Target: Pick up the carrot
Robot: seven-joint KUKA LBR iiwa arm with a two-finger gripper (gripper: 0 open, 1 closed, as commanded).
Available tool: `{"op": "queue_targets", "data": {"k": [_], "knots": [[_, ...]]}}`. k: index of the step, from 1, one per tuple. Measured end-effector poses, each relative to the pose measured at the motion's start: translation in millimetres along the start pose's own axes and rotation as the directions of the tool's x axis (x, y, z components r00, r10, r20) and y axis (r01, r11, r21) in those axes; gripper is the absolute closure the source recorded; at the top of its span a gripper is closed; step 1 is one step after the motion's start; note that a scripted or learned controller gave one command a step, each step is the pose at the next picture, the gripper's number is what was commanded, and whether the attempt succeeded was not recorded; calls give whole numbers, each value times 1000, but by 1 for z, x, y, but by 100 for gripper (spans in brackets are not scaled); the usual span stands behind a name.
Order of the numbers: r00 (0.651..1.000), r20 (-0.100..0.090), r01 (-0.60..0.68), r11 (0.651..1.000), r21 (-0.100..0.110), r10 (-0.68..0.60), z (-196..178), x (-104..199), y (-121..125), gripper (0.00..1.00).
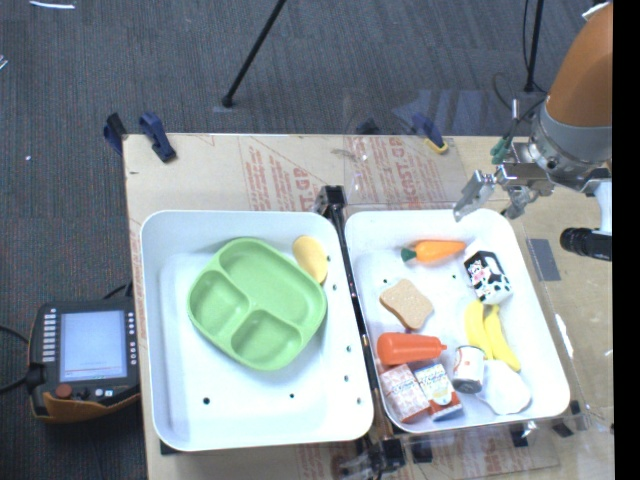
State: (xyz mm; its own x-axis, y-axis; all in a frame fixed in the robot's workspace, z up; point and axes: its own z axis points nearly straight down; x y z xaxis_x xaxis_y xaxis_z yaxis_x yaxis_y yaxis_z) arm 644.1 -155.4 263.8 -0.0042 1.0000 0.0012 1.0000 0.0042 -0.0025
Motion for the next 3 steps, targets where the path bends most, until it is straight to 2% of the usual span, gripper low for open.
{"op": "queue_targets", "data": {"k": [1,2,3], "knots": [[933,-7,-360,933,0,360,150,-7,3,0],[828,-36,-560,828,-12,560,152,-14,16,0],[799,-4,-601,799,1,601,176,17,2,0]]}}
